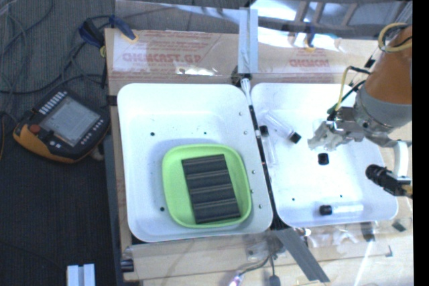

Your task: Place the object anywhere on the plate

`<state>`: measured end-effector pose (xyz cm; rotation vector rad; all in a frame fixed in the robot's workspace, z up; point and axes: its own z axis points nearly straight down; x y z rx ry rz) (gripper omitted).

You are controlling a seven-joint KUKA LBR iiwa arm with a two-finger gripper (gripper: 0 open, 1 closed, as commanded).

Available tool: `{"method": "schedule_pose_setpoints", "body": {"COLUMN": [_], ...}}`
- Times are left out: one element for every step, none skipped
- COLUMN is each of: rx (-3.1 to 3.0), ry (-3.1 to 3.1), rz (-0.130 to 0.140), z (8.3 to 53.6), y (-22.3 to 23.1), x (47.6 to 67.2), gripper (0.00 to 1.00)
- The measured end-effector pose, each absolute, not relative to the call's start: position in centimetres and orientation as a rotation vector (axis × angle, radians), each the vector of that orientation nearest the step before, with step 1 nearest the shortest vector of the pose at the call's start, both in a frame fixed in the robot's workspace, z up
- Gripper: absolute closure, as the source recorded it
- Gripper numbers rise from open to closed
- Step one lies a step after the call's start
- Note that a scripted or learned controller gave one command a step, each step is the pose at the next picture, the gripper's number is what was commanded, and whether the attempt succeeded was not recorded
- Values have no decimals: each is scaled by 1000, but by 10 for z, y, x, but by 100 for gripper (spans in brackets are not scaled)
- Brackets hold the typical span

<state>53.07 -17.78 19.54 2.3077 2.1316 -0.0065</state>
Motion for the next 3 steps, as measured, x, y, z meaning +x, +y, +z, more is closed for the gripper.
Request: {"method": "schedule_pose_setpoints", "body": {"rx": [2308,2341,2326], "ry": [2131,2095,2111], "rz": [-6,-3,-2], "z": [196,190,228], "y": [-178,-212,-212], "x": [531,563,570], "gripper": [0,0,0]}}
